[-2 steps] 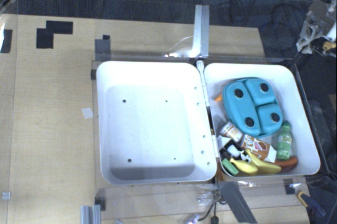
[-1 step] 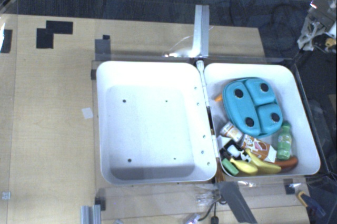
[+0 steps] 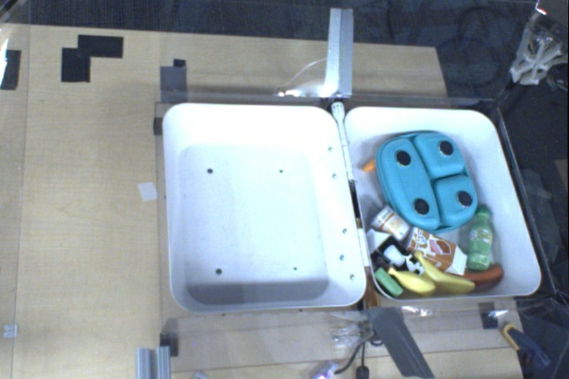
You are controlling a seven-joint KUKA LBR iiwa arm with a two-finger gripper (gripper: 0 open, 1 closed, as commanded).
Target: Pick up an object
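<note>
Claw [image 3: 536, 57] hangs at 2 o'clock, outside the right bin [image 3: 498, 137]; how far open, cannot tell. Banana [image 3: 433, 281]: yellow, gently curved, lying flat at 6 o'clock in that bin. Long axis runs 9 to 3, ends turned up slightly.

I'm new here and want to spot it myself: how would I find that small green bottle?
Look at the right-hand white bin, the one holding the big blue tray. Follow the tray's lower right corner down to the bin's right wall: the green bottle stands there, above a yellow banana. It is the only see-through green thing in the pile.
</note>
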